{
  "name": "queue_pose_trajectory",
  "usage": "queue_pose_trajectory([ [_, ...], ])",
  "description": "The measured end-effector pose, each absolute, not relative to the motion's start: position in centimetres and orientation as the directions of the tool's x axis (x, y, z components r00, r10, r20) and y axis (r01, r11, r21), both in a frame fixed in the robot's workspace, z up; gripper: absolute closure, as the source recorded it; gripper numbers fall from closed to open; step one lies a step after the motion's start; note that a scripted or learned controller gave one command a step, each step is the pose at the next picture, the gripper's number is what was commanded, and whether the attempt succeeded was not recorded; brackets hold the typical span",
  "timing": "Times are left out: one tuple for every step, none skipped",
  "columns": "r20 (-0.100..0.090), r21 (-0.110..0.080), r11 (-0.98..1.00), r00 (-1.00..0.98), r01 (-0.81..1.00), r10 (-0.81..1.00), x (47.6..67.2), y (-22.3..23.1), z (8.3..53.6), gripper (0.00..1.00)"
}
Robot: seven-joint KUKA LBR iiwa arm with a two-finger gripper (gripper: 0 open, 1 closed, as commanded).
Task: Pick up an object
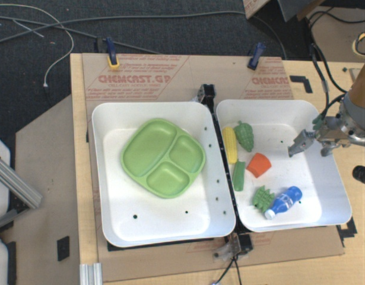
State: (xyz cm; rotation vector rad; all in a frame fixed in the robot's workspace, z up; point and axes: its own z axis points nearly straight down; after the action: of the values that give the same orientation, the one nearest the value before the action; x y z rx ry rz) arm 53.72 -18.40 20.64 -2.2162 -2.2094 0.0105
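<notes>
The right bin [328, 170] holds several toy items along its left side. They are a yellow corn cob [229, 145], a bumpy green vegetable [244, 136], an orange-red block [259, 165], a slim green piece [238, 176], a leafy green toy [263, 198] and a blue bottle [286, 200] lying on its side. My gripper [313, 145] hangs over the right half of this bin, to the right of the block and above the bottle. It is open, its grey fingers [299, 144] are spread, and nothing is between them.
The left bin [111, 177] carries a light green divided plate [163, 157]. A black clamp [206, 92] sits at the far end of the seam between the bins. Both bins rest on a cardboard sheet [140, 76], and cables run at the far right.
</notes>
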Motion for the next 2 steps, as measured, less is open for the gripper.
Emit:
queue_pose_trajectory([
  [0.001, -0.001, 0.000, 0.000, 1.000, 1.000, 54.0, -18.4, 21.3, 0.00],
  [0.003, -0.007, 0.000, 0.000, 1.000, 1.000, 54.2, -18.1, 15.0, 0.00],
])
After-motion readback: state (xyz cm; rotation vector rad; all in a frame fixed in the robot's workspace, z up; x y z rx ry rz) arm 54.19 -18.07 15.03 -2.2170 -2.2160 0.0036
